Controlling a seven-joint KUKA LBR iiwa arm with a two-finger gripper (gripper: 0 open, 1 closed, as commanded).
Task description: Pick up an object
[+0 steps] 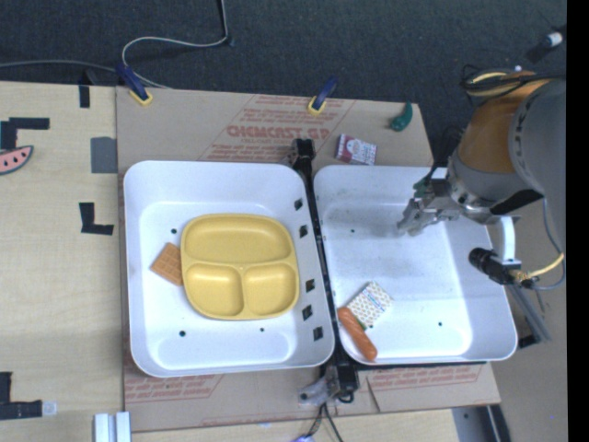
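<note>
Left bin (147, 247): it holds a yellow divided plate (241, 265) with three compartments, near the middle; a tan cracker-like piece (167, 264) lies at the plate's left edge, partly under it.
Right bin (479, 330): at the lower left corner lie an orange hot dog toy (357, 333) and a small patterned packet (370, 304), touching each other.
Outside the bins: a small red and white box (355, 149) lies on the cardboard, above the right bin.
Arm: it enters from the right of the frame and bends down over the upper part of the right bin.
Gripper (416, 217): it is low over bare bin floor, well apart from the hot dog toy and packet; nothing is seen between the fingers, and whether they are spread or closed cannot be told.
</note>
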